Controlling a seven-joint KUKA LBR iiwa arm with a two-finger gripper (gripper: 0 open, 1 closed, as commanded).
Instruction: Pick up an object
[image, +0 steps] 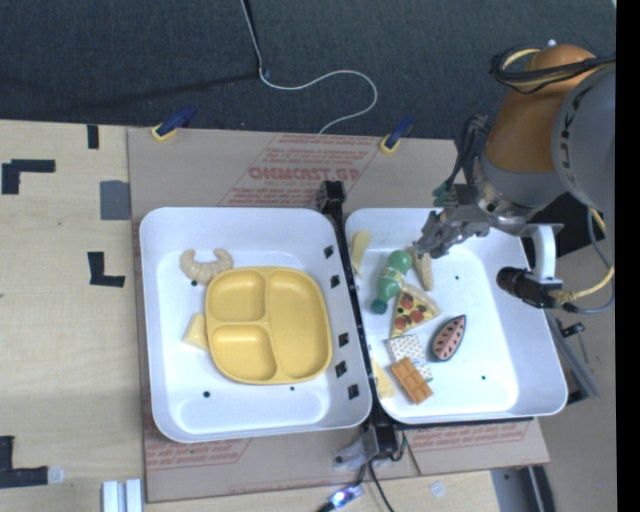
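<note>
Yellow divided plate (268, 324) lies in the left bin (165, 300) beside a croissant toy (205, 264). In the right bin (520, 370), the pincer (436, 240) hangs over a green bottle (391, 279) and pizza slice (411, 309); its opening cannot be told.

Two white bins (160, 300), black clips along the shared edge. Yellow plate (268, 325) in the left one, beside a beige croissant (203, 264) and a pale yellow wedge (194, 330). In the right: green bottle (392, 280), pizza slice (411, 310) with tan crust and red spots, dark grey oval (447, 338) with a reddish stripe, orange-brown waffle (411, 380) on a white checked piece. Brown cardboard (290, 165) with faded red print, blue clamps (174, 122) at its corners. Light wooden desk (60, 300) with black marks. Dark grey end effector (437, 240); arm grey with orange band (535, 120).
</note>
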